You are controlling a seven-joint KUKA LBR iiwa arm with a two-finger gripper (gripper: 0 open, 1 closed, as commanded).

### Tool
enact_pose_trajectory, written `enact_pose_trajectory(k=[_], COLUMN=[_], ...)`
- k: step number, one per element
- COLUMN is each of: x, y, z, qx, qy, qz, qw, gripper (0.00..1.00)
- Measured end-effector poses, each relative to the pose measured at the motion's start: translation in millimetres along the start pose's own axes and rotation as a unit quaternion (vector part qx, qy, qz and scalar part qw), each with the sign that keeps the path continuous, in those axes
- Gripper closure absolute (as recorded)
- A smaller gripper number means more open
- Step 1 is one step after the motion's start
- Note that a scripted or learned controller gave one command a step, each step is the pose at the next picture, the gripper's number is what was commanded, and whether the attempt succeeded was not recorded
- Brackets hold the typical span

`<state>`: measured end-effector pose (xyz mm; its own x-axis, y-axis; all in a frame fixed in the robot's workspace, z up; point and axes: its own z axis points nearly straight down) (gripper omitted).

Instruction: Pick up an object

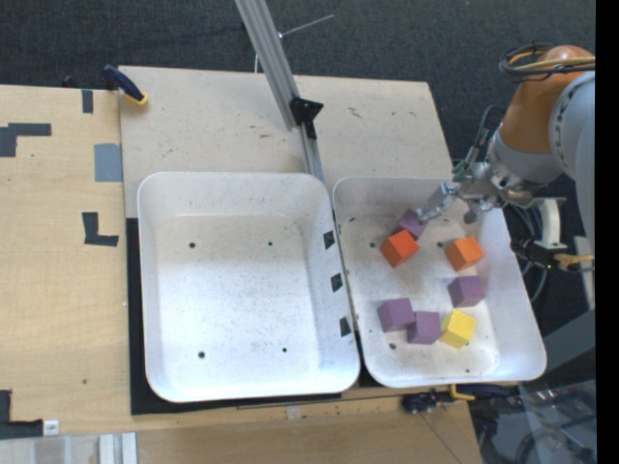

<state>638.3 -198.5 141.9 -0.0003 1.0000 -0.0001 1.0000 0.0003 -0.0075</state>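
In the right bin (513, 351), the gripper (432, 211) is hovering beside a small purple cube (412, 224); its grip state cannot be told. The cube looks light and rigid, best pinched across opposite flat faces.

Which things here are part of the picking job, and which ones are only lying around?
Part of the job:
- gripper, over the right bin
- small purple block just by the gripper
- two orange blocks
- three more purple blocks
- yellow block

Just lying about:
- left bin
- blue and yellow clamp
- metal rail
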Motion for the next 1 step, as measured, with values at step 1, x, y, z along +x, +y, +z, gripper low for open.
enact_pose_trajectory(k=[1], x=[-0.9], y=[6.6], z=[25.8], qx=[-0.013], qy=[-0.003], qz=[-0.001], qw=[0.9999], gripper=[0.00])
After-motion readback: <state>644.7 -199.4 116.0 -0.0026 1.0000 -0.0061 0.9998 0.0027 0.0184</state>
